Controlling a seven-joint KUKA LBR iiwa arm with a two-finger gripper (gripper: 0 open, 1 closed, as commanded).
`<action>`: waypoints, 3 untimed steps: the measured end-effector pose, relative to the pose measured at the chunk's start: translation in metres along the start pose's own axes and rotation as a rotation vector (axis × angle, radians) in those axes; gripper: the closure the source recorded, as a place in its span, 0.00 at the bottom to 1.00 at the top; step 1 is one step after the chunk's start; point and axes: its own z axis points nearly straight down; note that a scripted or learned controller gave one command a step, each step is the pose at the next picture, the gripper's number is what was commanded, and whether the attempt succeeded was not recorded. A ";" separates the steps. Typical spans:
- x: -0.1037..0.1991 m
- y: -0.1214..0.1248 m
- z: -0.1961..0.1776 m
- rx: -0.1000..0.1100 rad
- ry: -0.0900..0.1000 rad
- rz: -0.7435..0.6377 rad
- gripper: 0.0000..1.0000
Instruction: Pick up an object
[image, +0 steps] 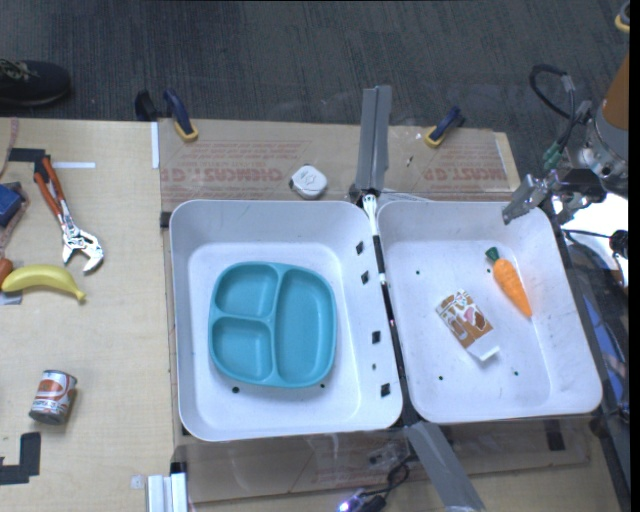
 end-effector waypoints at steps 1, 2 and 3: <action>0.191 -0.039 -0.008 0.003 0.000 -0.069 0.00; 0.285 -0.009 0.036 0.004 -0.001 -0.039 0.00; 0.346 -0.033 0.036 0.004 -0.001 -0.168 0.00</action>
